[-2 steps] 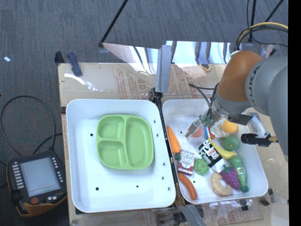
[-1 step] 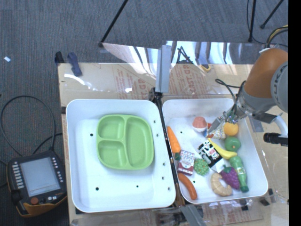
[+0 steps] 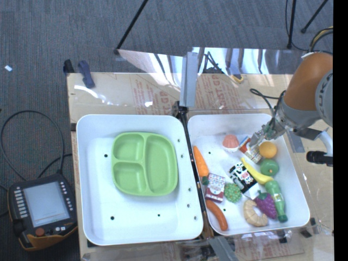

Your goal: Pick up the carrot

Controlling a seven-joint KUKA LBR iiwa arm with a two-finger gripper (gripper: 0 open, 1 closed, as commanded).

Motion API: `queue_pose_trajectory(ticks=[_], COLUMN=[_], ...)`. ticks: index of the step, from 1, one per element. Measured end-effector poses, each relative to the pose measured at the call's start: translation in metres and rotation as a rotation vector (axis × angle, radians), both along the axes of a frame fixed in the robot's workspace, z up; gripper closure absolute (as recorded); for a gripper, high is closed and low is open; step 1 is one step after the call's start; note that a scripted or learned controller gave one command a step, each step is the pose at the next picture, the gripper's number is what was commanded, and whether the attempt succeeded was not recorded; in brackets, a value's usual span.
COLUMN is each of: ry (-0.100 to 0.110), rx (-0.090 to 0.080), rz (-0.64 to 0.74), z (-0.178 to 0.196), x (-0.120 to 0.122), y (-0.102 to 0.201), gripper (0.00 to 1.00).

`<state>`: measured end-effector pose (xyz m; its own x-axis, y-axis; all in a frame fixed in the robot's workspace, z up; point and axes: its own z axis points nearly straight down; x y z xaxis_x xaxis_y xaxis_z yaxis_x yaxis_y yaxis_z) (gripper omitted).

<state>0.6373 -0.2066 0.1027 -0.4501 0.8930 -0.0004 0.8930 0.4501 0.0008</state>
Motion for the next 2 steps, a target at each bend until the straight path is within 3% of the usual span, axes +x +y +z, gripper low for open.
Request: queue_pose_trajectory(ticks=[1,2], ry=[-0.002,-0.001], rx=[-0.001,0.000], rz=[0.002,0.111], z=[0.007,-0.008], x=[0.001,-0.014], y=[0.000,0.000], gripper=[0.00,0.00])
